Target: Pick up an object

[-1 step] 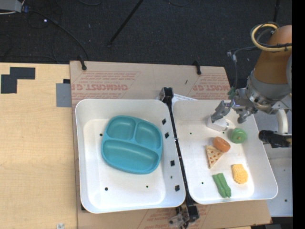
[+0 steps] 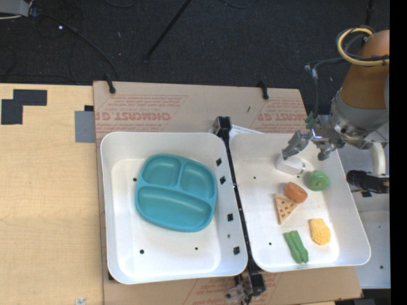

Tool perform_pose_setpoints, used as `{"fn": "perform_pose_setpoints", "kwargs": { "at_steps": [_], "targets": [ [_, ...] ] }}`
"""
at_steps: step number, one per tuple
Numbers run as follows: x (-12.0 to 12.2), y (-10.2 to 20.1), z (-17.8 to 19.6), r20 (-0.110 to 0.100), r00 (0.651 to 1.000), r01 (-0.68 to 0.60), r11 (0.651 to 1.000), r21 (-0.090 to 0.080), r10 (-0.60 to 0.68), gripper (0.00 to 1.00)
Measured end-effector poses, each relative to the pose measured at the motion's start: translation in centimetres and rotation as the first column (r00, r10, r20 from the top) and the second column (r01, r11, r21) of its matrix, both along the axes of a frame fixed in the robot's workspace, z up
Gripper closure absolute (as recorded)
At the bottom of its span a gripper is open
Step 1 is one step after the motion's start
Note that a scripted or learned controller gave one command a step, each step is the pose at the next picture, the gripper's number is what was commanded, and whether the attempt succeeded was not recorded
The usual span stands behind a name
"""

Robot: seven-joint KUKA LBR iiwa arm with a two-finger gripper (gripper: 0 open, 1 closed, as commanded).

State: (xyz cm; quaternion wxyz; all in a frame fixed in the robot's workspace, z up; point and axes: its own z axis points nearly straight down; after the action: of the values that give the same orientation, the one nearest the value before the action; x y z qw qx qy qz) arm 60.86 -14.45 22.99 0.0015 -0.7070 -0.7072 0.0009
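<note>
White plastic lines both shallow bins on the bench [image 2: 51, 202]. In the camera view the left bin [image 2: 121, 259] carries a teal divided plate [image 2: 176, 192], and the right bin [image 2: 356, 246] holds the loose pieces: a small white block [image 2: 290, 165], a green ball [image 2: 318, 181], an orange piece [image 2: 296, 192], a pizza-slice toy [image 2: 285, 208], a yellow corn-like piece [image 2: 320, 231] and a green pod [image 2: 296, 246].

The tool [image 2: 313, 143] hangs over the far part of the right bin with its fingers spread apart and nothing between them. The white block lies just below the left finger and the green ball just below the right one.

By my reading nothing has been picked up; descent, closing and lifting all remain.

The pieces near the tool sit close together, so a descent could nudge a neighbour. The right bin's far wall and the divider [image 2: 230, 189] between the bins are near, while its near-left floor lies bare.
</note>
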Motion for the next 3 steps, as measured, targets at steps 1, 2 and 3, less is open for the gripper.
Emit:
{"fn": "perform_pose_setpoints", "kwargs": {
  "at_steps": [1, 2, 3],
  "targets": [
    [0.2, 0.1, -6.4, -0.005, 1.000, 0.000, 1.000, 0.001, 0.000, 0.00],
    [-0.7, 0.7, -11.4, -0.005, 1.000, 0.000, 1.000, 0.001, 0.000, 0.00],
    [-0.8, 0.8, -14.4, -0.002, 1.000, 0.001, 1.000, 0.000, -0.001, 0.00]
  ]
}}
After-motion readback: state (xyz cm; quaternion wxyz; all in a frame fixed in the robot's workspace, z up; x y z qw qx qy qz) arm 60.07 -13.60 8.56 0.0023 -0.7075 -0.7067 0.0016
